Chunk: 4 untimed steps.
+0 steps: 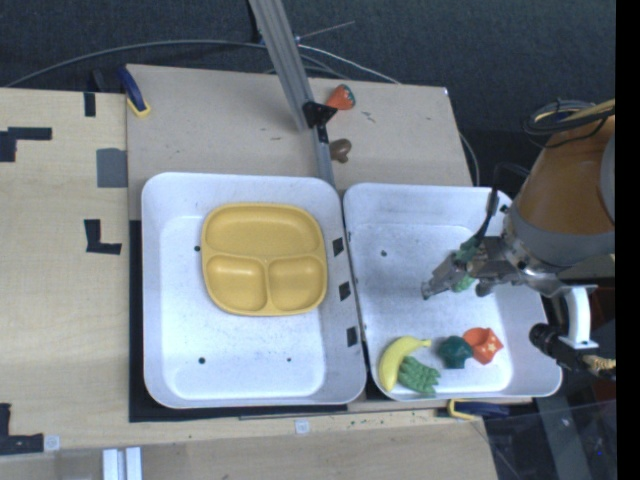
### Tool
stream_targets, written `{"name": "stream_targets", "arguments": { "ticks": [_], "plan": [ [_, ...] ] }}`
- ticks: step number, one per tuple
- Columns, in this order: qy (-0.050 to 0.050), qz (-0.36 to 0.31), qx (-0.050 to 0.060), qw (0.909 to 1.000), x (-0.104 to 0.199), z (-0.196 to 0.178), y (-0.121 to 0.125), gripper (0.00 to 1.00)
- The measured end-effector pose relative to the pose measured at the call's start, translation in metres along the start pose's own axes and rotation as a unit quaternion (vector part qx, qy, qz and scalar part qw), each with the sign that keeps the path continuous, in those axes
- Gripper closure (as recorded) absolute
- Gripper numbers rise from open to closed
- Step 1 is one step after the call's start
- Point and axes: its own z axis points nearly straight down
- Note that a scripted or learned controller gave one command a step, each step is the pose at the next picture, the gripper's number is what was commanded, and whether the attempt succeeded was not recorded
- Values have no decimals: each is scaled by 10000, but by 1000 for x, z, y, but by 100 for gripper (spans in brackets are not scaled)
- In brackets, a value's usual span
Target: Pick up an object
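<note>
A grey arm [560, 218] with an orange band reaches in from the right over the right bin [400, 218], its pincer [445, 283] hanging above the bin's middle; whether the pincer is open or closed cannot be told at this slant, though a small green patch shows at its tip. Along the near wall of the same bin lie four small things in a row: a yellow banana [396, 356], a light green piece [419, 375] touching the banana's lower side, a dark teal piece [455, 351] just beside them, and an orange-red piece [484, 345] at the row's right end. All four sit apart from the pincer, nearer the camera. The left bin [170, 298] holds a yellow divided plate [265, 258] lying flat in its far half. Both bins rest side by side on the tan surface [60, 268], where a grey pole [280, 38] slants up from between their far corners.
</note>
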Motion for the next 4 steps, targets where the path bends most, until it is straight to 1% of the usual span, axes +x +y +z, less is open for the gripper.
{"name": "stream_targets", "arguments": {
  "ticks": [1,2,3,4],
  "plan": [
    [4,0,12,10000,10,59,-4,0],
    [1,5,6,10000,3,107,-1,0],
    [7,-6,-7,10000,5,95,0,100],
    [-6,0,-40,10000,2,52,0,100]
  ]
}}
